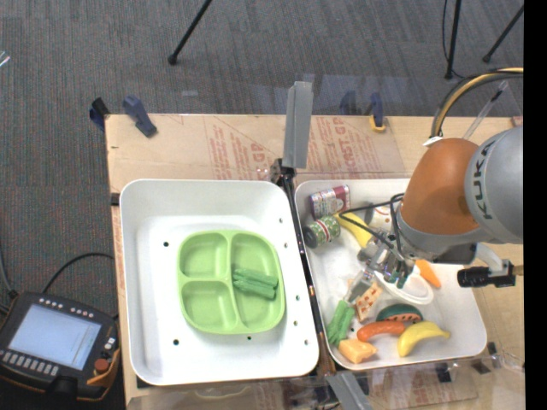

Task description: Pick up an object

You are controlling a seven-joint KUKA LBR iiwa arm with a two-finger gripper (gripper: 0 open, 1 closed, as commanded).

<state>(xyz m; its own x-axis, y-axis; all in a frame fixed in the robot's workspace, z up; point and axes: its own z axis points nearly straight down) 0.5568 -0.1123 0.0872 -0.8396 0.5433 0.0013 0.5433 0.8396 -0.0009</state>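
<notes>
My gripper hangs low over the middle of the right bin, its tip just above a tan, patterned piece. A white bowl and an orange carrot lie close on its right. Up-left of it sit a yellow banana-like piece and two cans, one reddish and one green. Nearer the front lie a green stick, a red-orange sausage shape, a dark green item, a yellow banana and an orange wedge. Nothing is visibly held.
The left bin holds a green divided plate with a green toy in its right compartment. A grey upright post stands behind the divide between the bins. A teach pendant rests at the lower left.
</notes>
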